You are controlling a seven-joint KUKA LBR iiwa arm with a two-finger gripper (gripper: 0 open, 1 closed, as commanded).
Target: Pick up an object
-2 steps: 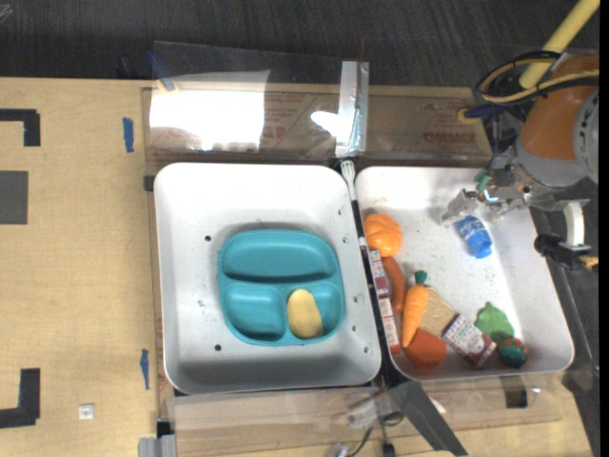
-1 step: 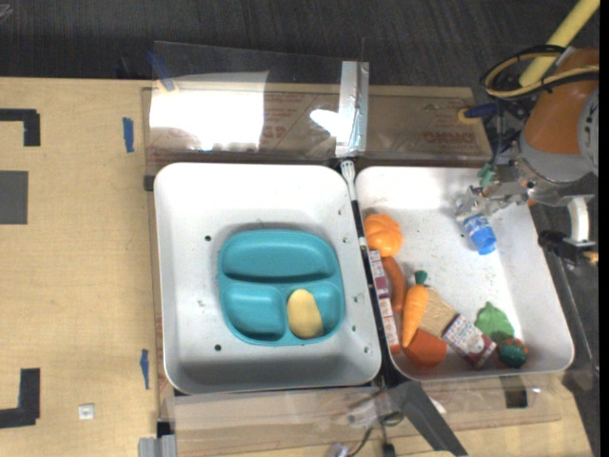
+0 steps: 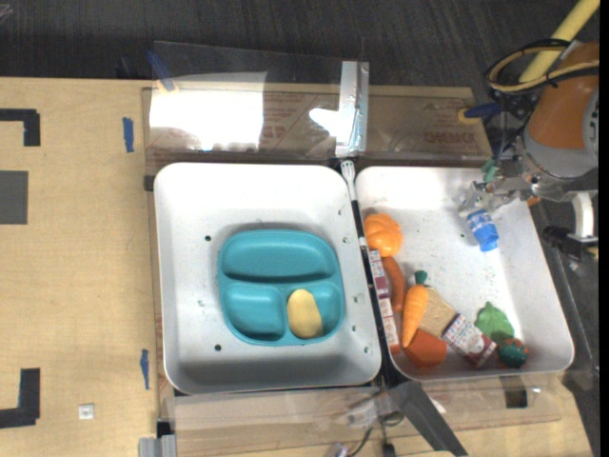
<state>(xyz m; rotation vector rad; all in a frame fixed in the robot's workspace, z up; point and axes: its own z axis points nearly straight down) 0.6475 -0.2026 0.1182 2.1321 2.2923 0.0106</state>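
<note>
My claw (image 3: 483, 196) hangs over the far right corner of the right bin (image 3: 533, 284), and I cannot tell its state, it's too small and blurred. Just beneath sits a small blue object (image 3: 484, 231), not in my grasp. The carrot (image 3: 414, 312) lies with a jumble near the front rim, half-overlapped. In the left bin (image 3: 190, 217), a yellow lump (image 3: 304, 313) rests in the teal tray (image 3: 278, 284).

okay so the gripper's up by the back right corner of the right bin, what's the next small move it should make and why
Probably a short move toward the near left part of the right bin, then down. The gripper sits near the bin's far right corner, with just a small blue object beside it. The carrot, the orange pumpkin and the other toys are clustered along the left and near side.
</note>
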